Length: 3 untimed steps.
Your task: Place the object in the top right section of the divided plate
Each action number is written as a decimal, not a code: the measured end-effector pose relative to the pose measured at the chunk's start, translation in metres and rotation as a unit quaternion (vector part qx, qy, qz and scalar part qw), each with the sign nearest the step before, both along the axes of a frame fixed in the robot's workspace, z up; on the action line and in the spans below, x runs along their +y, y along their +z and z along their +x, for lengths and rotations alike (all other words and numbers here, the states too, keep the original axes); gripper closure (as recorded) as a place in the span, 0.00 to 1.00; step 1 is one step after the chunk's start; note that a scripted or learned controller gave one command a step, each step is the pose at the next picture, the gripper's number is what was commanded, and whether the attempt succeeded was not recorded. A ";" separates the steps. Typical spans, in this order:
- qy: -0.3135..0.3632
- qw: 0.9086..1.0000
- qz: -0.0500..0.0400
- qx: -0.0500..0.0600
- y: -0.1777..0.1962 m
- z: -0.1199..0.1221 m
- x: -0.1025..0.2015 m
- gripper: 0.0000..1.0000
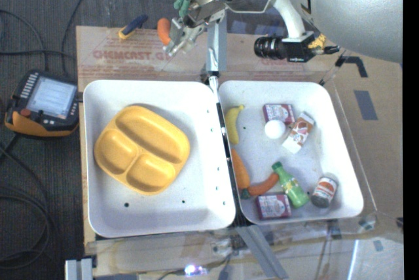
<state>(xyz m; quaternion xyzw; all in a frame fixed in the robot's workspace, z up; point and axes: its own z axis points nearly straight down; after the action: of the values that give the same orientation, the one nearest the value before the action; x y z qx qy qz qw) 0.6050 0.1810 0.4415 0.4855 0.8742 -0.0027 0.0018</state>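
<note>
Carrot (163, 28), we think, sits pinched between the gripper (171, 33) fingers at twelve o'clock beyond the bins. Nearer us, at eight o'clock, the yellow divided plate (142, 148) lies in the left bin (105, 220).

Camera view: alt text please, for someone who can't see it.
The gripper hangs above the bench behind the left bin, which holds a yellow divided plate. The right bin holds a banana, carrots, a green bottle, a can and small cartons.
</note>
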 end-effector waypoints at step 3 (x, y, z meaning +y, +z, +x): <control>0.127 0.992 0.003 0.003 -0.255 -0.041 0.025 1.00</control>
<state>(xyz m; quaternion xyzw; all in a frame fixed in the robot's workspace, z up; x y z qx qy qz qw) 0.5644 0.2064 0.1861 0.3702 0.9289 -0.0009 -0.0017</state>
